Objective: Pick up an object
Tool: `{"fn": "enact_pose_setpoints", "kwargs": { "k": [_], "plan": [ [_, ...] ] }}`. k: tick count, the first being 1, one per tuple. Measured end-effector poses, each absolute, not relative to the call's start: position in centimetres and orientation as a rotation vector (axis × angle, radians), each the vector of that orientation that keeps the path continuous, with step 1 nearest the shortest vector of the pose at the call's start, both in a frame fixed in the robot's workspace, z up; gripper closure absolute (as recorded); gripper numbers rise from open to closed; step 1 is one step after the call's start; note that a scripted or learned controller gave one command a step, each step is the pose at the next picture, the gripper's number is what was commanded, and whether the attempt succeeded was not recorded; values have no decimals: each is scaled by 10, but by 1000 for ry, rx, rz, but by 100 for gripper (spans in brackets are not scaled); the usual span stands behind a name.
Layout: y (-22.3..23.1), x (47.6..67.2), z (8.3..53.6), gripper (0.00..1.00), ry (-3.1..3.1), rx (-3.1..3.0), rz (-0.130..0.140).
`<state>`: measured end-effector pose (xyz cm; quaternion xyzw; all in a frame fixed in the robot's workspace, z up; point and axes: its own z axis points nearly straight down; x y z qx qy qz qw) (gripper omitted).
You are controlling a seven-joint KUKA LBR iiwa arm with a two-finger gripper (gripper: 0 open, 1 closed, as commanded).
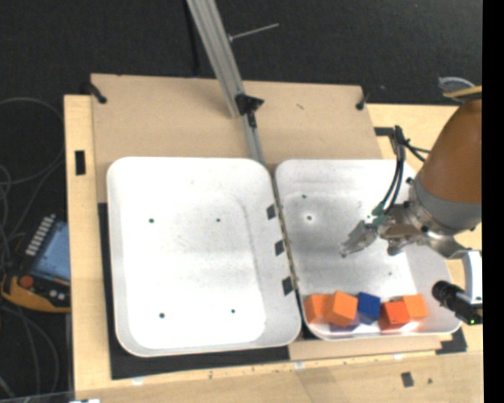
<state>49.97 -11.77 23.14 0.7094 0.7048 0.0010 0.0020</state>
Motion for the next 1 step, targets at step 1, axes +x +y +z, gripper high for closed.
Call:
{"fn": "enact_pose_setpoints", "kwargs": {
  "k": [1],
  "plan": [
    [-82, 484, 195, 0, 2227, 2219, -1]
  ]
}}
